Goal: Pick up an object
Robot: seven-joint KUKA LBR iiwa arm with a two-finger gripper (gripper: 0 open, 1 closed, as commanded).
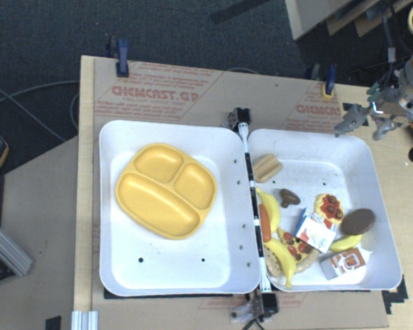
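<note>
The right bin (pixel 349 156) holds several toy foods: a tan bread roll (pixel 267 167), a brown mushroom (pixel 288 198), a banana (pixel 270 212), an orange carrot (pixel 265 226), a pizza slice (pixel 329 206), a brown cookie (pixel 359 221), a white and blue carton (pixel 316 233) and a small box (pixel 347 261). My gripper (pixel 366 123) hangs above the bin's far right corner, well clear of the food. Its fingers are spread apart with nothing between them.
The left bin (pixel 114 249) holds a yellow divided plate (pixel 165 189). Both bins rest on a cardboard-covered bench (pixel 198 96) held by blue clamps (pixel 120 56) at the back edge. A second banana (pixel 283 261) lies by the right bin's near wall.
</note>
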